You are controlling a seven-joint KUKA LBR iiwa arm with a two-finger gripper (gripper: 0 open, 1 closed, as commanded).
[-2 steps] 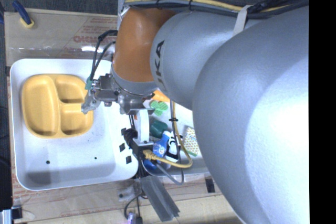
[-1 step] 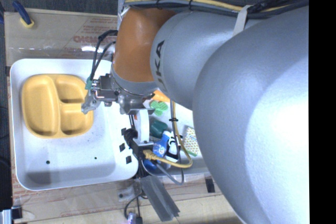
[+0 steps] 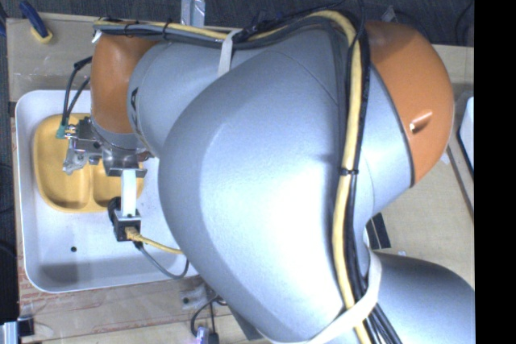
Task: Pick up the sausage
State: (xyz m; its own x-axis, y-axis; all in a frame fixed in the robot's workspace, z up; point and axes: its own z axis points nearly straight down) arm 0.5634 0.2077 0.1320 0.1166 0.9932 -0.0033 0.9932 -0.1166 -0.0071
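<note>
— Where do we have the end effector?

— Low over the left bin, in its far-left part, just under the orange band of the arm. It sits above a yellow moulded object that lies against the bin's left wall. Whether it touches the object, we can't say.

— Apart or together?

— We cannot tell. The metal parts there are small and crowded, and the wrist stands over them.

— And the sausage?

— We can't tell where it lies. The grey arm covers the bin's whole right side, so we can make out nothing between the end effector and the yellow object that we would call a sausage.

— What else can we see in that bin?

— A small dark speck on the white floor near the near-left corner, and a yellow cable running from a black block below the wrist toward the arm.

— On the tabletop?

— A blue-handled tool at the far-left corner, outside the bin, and a sliver of the second bin at the right edge.
</note>
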